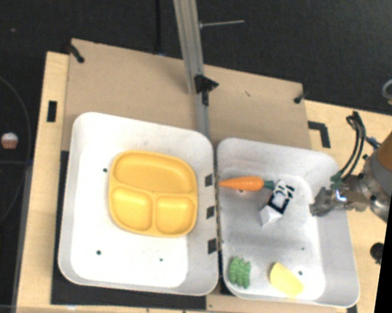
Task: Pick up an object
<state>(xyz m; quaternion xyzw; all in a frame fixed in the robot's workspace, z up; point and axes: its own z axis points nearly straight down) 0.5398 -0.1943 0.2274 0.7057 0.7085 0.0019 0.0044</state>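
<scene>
Trouble looms at the right white plastic bin [325, 272]: the grey metal hand [323, 203] hovers over its right edge, whether open or closed unclear. Nearest sits the small black-and-white carton [277, 204], leaning beside the orange plastic carrot [242, 184]. A descent here could strike the rim or close on nothing.

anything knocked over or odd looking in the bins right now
Only the small black-and-white carton in the right bin: it looks tipped on its side, at a slant, beside the carrot. The yellow divided plate sits flat in the left bin.
</scene>
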